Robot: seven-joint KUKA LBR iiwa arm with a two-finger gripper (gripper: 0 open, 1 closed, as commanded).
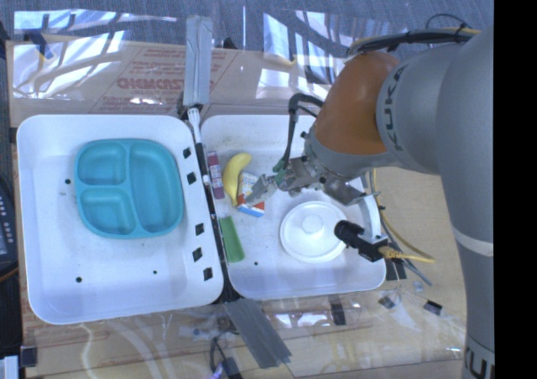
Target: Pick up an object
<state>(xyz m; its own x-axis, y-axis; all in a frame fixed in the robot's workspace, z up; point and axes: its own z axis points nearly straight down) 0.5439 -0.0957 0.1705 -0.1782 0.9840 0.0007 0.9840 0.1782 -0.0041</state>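
The arm (453,109) is a thick, smooth grey tube with rounded joints. A broad, glossy orange band (357,109) wraps the segment above the wrist, and dark letters, partly readable as "KU", run along the grey shell beside it. A thin pale ring marks a seam lower on the grey body. Black and yellow cables (419,33) arc over the top of the arm. The gripper (264,187) is a cluster of grey metal parts with small fittings.
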